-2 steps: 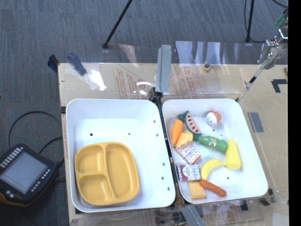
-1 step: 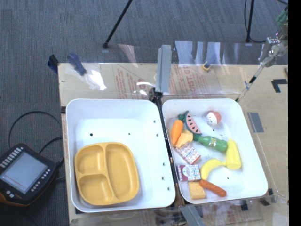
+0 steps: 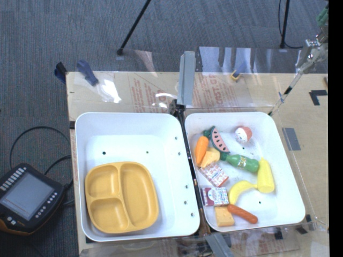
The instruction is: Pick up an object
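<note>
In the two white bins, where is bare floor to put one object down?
Left bin: bare floor behind and right of the yellow tray. Right bin: crowded centre and left side; small bare patches at the far right corner and beside the corn.

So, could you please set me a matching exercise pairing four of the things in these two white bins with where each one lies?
Things:
1. yellow three-compartment plastic plate
2. orange toy carrot
3. yellow toy banana
4. red-and-white toy ball

Places:
A. far part of the right bin, beside the watermelon slice
B. near-left part of the left bin
C. right bin's left side, close to the divide between the bins
D. near-middle of the right bin, just left of the yellow corn cob

Pairs: 1-B, 2-C, 3-D, 4-A
</note>
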Motion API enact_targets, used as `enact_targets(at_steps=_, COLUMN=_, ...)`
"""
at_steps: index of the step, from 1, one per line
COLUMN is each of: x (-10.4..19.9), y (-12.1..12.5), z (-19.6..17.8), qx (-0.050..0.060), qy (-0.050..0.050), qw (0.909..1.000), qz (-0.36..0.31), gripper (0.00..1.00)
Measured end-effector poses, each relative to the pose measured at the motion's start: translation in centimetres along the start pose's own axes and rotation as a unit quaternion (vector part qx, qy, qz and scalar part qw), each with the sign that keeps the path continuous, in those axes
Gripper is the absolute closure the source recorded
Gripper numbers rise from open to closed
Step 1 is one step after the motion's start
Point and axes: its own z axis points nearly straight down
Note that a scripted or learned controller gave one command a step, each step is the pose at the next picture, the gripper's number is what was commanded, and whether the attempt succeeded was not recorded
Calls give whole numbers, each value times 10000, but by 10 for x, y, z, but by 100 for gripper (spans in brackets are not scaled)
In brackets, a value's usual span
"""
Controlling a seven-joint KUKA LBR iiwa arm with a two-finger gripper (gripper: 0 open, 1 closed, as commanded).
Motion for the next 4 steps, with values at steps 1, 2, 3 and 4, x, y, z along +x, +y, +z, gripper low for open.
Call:
enact_targets(at_steps=1, x=2, y=1, z=-8, qx=16, qy=-2, qw=10000, qz=-33, gripper=100)
enact_targets(at_steps=2, x=3, y=3, z=-16, qx=35, qy=-3, qw=10000, qz=-66, gripper=100)
enact_targets(at_steps=3, x=5, y=4, z=-24, qx=54, qy=-4, qw=9999, qz=-98, gripper=100)
enact_targets(at_steps=4, x=-22, y=9, z=51, qx=-33, qy=27, qw=9997, qz=236, gripper=100)
